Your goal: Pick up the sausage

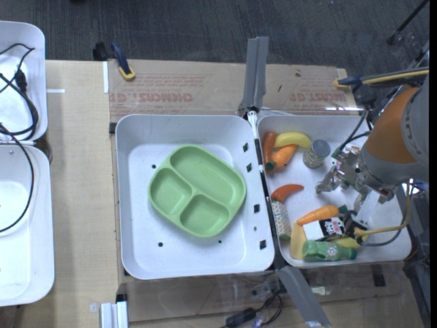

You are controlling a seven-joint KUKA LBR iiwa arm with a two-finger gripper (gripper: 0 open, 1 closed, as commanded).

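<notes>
The sausage (269,143), a short red-brown stick, lies against the left wall of the right bin (399,219), near its back corner. A carrot (283,156) and a banana (292,139) touch it on its right. My gripper (330,173) hangs over the middle of the right bin, well to the right of the sausage and a little nearer the front. It looks open, with nothing between its fingers.
The right bin also holds a small can (315,154), a red pepper (287,191), a second carrot (318,215), a yellow wedge (298,241), a green bottle (329,251) and a small box (326,228). A green divided plate (197,190) lies in the left bin (131,203).
</notes>
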